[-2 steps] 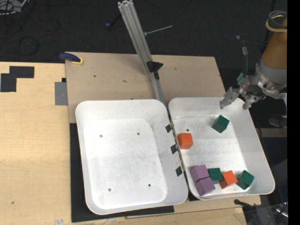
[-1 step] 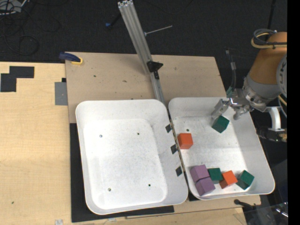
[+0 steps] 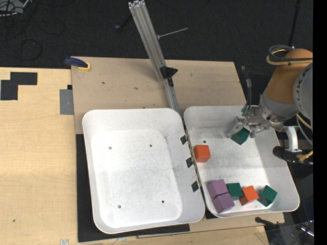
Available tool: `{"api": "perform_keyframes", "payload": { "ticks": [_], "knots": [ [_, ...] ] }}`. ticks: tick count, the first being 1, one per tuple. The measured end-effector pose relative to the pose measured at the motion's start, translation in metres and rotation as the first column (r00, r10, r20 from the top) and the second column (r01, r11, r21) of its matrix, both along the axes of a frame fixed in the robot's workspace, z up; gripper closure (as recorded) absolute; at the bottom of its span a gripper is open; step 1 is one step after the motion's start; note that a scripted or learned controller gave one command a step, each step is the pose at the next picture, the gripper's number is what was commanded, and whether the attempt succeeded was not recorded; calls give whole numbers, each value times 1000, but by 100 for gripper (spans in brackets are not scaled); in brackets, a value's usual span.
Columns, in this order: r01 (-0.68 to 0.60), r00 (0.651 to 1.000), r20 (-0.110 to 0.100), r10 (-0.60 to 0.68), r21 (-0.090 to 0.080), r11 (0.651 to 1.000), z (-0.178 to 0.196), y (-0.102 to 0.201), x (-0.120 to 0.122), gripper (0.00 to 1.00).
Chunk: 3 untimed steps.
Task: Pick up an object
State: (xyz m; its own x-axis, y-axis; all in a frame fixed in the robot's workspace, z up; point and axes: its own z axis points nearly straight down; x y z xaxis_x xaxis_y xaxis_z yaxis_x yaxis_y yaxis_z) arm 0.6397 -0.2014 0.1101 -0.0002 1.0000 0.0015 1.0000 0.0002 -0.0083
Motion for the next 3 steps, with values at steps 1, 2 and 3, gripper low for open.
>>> {"api": "perform_keyframes", "payload": {
  "ticks": [1, 2, 3],
  "knots": [
    [0, 1000, 5, 0, -1, 1000, 13, -1, 1, 100],
    [2, 1000, 12, -2, -3, 1000, 76, -1, -1, 100],
    [0, 1000, 10, 0, -2, 1000, 124, -2, -1, 100]
  ]
}}
